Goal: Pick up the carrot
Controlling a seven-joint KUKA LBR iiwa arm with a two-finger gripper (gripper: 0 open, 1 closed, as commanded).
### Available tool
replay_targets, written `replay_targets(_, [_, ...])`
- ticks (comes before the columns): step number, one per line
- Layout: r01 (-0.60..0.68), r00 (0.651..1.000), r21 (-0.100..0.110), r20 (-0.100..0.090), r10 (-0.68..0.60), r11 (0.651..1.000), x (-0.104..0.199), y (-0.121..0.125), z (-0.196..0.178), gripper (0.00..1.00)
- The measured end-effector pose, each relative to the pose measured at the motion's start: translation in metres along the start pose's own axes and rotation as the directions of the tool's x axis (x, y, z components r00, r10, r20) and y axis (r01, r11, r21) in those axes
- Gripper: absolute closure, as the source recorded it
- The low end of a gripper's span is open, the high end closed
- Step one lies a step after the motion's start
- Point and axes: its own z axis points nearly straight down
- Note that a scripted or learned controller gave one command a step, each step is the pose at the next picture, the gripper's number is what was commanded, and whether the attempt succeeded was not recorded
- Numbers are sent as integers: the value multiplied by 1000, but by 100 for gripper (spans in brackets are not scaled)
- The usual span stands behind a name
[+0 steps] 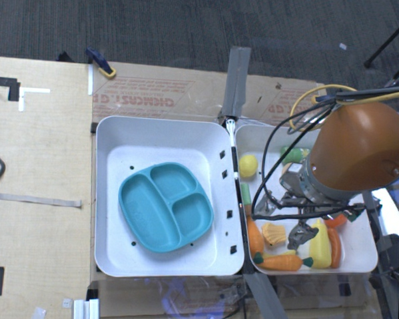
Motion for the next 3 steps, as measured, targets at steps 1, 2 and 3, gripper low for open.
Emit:
replay_targets(1, [118, 993, -1, -1, -118, 993, 12, -15, 0, 0])
replay_targets(2, [226, 974, -1, -1, -226, 974, 10, 0, 0, 0])
replay_targets(3, [614, 790, 1, 1, -614, 790, 1, 7, 0, 0])
